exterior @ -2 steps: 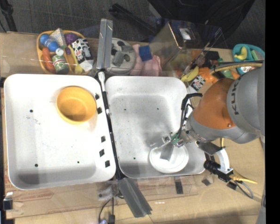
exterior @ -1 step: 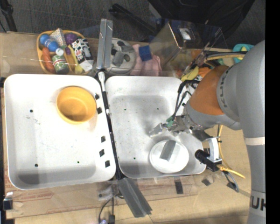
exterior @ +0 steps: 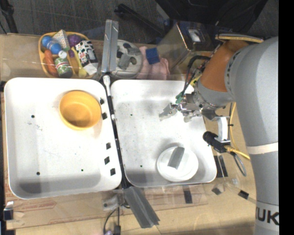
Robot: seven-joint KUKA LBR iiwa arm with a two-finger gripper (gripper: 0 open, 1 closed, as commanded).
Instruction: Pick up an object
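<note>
The white round dish (exterior: 177, 164) with a grey block (exterior: 176, 157) on it sits at the right bin's (exterior: 137, 131) near edge, and the gripper (exterior: 179, 109) (fingers apart, holding nothing) hangs above the bin's far side, so next it must come down on something.

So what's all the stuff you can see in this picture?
Shallow white bins: two, white, side by side on the bench.
Round yellow bowl: one, yellow, upper part of the left bin.
Round white plate: one, white, bottom of the right bin.
Flat grey block: one, grey, lying on the plate.
Yellow basket of small toys: one, mixed colours, behind the left bin.
Robot arm: one, grey with orange band, from the right.
Gripper: one, over the right bin.
</note>
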